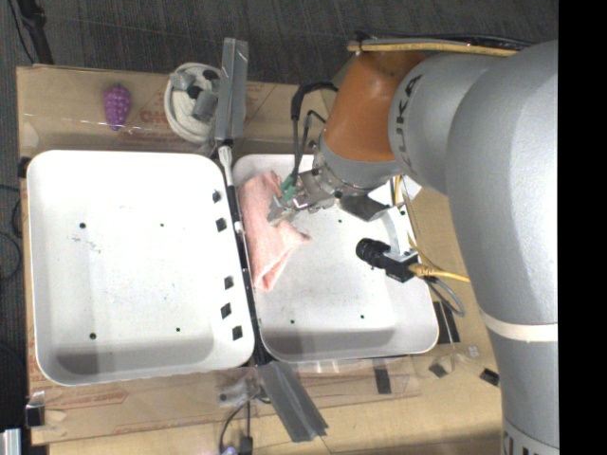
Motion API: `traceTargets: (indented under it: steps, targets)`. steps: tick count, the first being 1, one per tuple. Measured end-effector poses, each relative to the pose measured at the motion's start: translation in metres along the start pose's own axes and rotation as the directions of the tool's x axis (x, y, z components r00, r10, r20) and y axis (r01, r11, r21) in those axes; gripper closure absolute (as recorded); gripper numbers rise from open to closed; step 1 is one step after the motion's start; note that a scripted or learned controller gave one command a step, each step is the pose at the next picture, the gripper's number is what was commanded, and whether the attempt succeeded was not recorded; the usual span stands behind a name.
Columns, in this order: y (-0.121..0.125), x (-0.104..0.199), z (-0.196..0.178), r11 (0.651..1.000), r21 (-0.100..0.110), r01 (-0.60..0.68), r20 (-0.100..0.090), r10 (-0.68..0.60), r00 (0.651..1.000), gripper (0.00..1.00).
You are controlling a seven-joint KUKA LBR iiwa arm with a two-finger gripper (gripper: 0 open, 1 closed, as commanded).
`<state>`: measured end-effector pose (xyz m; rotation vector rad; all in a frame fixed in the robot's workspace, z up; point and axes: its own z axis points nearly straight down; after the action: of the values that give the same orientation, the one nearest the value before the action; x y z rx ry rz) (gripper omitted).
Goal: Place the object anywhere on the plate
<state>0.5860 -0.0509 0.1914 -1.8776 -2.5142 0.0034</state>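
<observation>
Grey arm (493, 207) looms nearest; its gripper (289, 200) sits on the pink cloth (266, 230) in the right bin (417, 335), grip unclear; no plate visible, placing remains.

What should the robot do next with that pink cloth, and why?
Probably lower a little and close on the cloth. The gripper sits right at the cloth's upper edge in the right bin, but the view doesn't show cloth pinched between its fingers, so a firm grasp likely comes before any lift. No plate is visible here.
</observation>
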Motion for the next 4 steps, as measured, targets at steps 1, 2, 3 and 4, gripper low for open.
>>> traceTargets:
  steps: [1, 2, 3, 4]
  targets:
    - [0.000, 0.001, -0.040, 1.000, -0.002, 0.007, 0.001, -0.007, 1.000, 1.00]
    - [0.015, 0.051, -0.031, 0.916, -0.001, 0.400, 0.002, -0.400, 0.916, 1.00]
    - [0.027, 0.102, -0.028, 0.685, 0.001, 0.729, 0.001, -0.729, 0.685, 1.00]
    - [0.044, 0.148, -0.026, 0.341, 0.000, 0.940, 0.006, -0.940, 0.341, 1.00]
